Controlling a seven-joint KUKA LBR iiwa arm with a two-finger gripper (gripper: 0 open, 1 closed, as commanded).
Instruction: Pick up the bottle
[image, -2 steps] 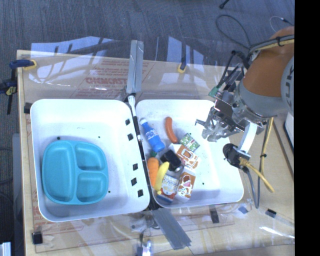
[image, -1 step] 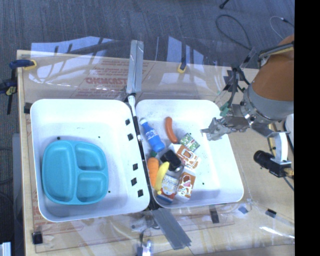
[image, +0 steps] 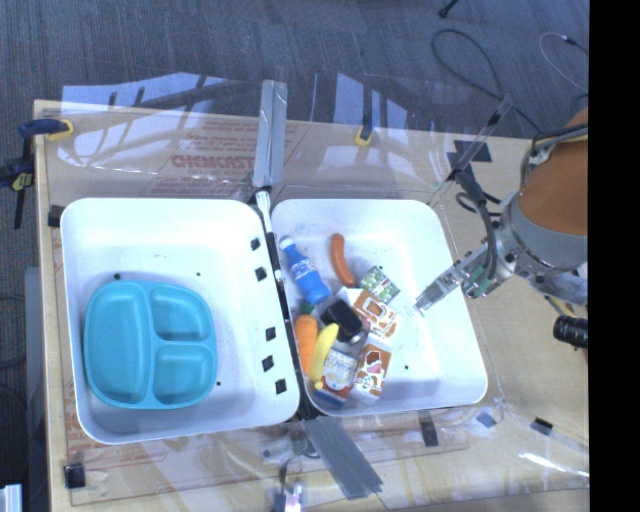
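A blue bottle (image: 304, 274) with a white cap lies in the right bin (image: 440, 240), close to its left wall. Below it, a small clear bottle (image: 343, 362) with a dark cap lies among the clutter. My gripper (image: 424, 300) reaches in from the right over the bin's right half, its tip pointing down and left. It sits beside the pile, well right of the blue bottle, and touches neither bottle.
The right bin also holds a sausage (image: 343, 259), a carrot (image: 305, 341), a banana (image: 326, 347) and printed packets (image: 379, 288). The left bin (image: 150, 225) holds a blue divided plate (image: 150, 343). A metal bar (image: 268, 135) runs back from between the bins.
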